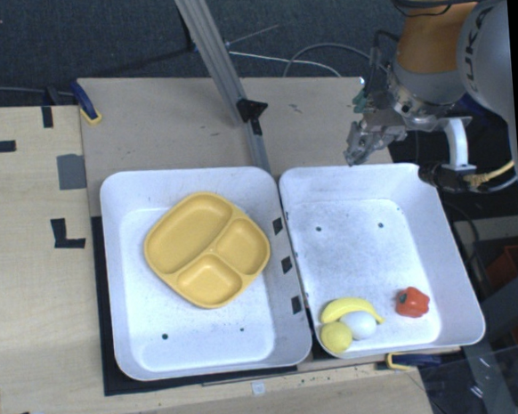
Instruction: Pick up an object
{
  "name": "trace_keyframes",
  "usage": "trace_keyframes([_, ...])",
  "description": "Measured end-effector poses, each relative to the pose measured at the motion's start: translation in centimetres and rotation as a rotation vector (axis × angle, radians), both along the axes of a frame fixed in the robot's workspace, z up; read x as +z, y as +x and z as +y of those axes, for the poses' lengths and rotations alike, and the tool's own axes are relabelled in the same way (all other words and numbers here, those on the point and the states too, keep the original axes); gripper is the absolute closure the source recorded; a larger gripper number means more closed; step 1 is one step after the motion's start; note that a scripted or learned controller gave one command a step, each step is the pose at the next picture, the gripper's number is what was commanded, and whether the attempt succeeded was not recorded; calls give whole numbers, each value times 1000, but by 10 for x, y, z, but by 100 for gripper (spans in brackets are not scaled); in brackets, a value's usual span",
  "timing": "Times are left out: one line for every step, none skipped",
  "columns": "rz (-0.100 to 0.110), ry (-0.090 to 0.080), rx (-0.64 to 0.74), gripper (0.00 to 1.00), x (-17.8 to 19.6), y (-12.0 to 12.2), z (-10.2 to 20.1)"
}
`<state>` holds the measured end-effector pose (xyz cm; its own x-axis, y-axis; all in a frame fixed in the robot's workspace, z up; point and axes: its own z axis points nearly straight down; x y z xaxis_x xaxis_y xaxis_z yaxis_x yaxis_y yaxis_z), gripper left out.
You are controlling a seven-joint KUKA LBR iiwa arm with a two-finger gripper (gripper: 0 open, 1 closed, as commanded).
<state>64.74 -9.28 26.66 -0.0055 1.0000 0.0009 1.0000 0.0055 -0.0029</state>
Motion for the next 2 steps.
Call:
trace_keyframes([1,0,1,100,-17,-5,59])
trace_keyframes([-1,1,2,100,-14,-9,116])
